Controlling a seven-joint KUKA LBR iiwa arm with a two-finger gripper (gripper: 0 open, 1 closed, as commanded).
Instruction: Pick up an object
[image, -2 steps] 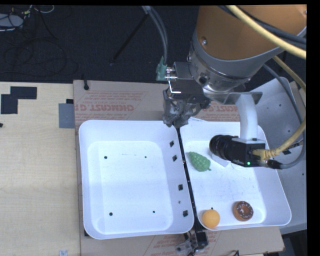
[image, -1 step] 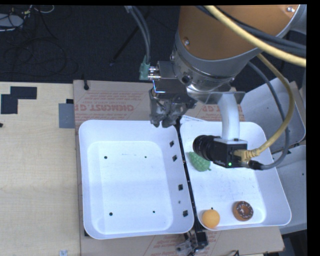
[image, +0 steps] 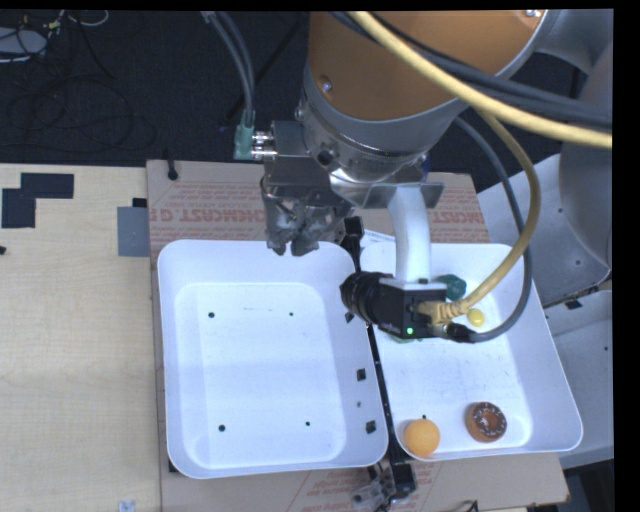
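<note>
Hovering gripper at upper centre, over the left bin's far edge | finger state: cannot tell | ball and brown ring lie lower right in right bin | nothing picked; whole grasp left.

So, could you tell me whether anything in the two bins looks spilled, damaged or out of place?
Nothing stands out. The orange ball and the brown ring lie whole near the front edge of the right bin, and a teal object sits partly hidden behind the arm. Both bins sit flat side by side, with no spill.
</note>
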